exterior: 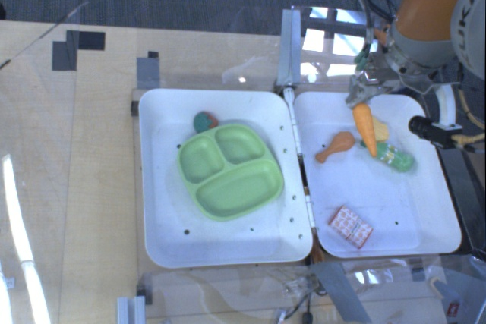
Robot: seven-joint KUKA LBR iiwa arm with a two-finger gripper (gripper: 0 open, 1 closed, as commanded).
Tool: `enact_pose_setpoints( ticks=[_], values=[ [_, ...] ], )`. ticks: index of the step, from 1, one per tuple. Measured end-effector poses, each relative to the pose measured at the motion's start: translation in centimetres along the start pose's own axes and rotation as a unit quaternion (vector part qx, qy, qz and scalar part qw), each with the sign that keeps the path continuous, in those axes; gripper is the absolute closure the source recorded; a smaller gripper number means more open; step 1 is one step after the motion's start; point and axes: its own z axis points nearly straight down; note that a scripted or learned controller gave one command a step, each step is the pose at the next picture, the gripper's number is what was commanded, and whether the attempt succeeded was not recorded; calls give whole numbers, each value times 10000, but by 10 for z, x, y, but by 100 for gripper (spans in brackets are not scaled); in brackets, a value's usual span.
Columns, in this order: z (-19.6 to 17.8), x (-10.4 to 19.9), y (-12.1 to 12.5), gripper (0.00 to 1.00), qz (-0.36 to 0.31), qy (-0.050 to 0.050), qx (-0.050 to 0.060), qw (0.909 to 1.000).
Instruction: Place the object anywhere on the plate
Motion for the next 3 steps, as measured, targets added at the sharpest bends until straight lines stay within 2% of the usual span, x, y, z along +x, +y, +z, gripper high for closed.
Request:
enact_pose_setpoints(
  ticks=[1, 2, 3],
  values=[
    [46, 119, -33, 100, 383, 16, 18, 9993],
    [65, 210, 26, 100, -877, 19, 1, 9961],
    [65, 210, 27, 0, -875, 19, -2, 9962]
  ],
)
